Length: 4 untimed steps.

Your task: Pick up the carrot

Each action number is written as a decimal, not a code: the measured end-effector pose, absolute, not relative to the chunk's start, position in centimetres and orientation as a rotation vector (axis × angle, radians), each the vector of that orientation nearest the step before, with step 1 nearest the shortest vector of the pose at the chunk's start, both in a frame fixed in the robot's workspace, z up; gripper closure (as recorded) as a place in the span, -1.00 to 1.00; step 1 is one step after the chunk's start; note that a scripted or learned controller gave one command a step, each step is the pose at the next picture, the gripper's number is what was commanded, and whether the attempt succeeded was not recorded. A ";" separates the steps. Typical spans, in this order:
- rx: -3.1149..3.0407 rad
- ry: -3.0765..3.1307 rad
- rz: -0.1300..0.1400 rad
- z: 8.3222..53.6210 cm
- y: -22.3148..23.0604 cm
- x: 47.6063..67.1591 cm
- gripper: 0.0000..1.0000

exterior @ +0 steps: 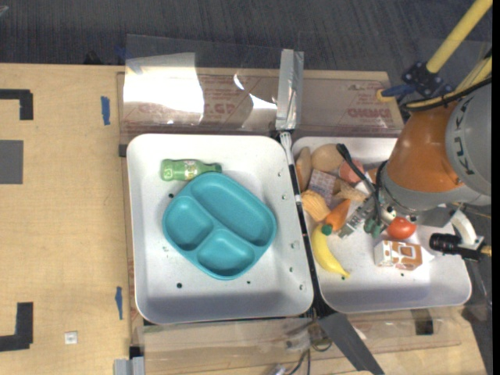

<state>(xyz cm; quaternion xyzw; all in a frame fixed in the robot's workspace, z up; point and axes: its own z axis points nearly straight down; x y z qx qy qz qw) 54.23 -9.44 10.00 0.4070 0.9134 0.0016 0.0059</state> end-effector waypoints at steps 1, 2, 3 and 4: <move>1.452 2.779 0.008 18.7 -1.8 51.1 1.00; 1.137 2.923 -0.001 18.4 -10.7 53.0 1.00; 1.227 2.879 0.006 9.0 -10.4 51.6 1.00; 1.387 2.806 0.013 22.9 -2.2 50.8 1.00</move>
